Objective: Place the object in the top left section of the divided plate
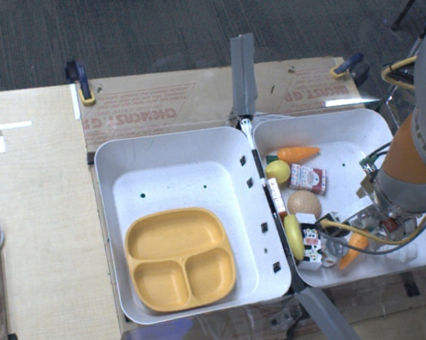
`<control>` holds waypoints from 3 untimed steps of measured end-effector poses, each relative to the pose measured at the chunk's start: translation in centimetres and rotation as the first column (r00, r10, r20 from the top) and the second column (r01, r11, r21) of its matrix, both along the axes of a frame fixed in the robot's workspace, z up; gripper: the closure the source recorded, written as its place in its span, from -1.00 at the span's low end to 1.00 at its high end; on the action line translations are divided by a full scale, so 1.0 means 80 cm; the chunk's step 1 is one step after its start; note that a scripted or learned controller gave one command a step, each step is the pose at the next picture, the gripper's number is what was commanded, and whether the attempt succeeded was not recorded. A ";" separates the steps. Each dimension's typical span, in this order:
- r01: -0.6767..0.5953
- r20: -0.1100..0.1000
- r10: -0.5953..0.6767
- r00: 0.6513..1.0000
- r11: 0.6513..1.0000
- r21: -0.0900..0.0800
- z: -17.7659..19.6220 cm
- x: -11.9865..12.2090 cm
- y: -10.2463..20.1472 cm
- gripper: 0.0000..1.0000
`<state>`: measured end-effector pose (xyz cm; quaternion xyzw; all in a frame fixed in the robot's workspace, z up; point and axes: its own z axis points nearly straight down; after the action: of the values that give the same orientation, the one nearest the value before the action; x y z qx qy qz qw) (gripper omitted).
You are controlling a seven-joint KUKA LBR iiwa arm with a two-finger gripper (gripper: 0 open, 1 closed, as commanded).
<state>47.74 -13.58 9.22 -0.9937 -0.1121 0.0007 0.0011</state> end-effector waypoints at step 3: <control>0.020 -0.003 -0.020 1.000 1.000 -0.002 0.076 0.011 0.050 1.00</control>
<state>48.64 -9.59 15.31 -0.9948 -0.1021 0.0021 0.0004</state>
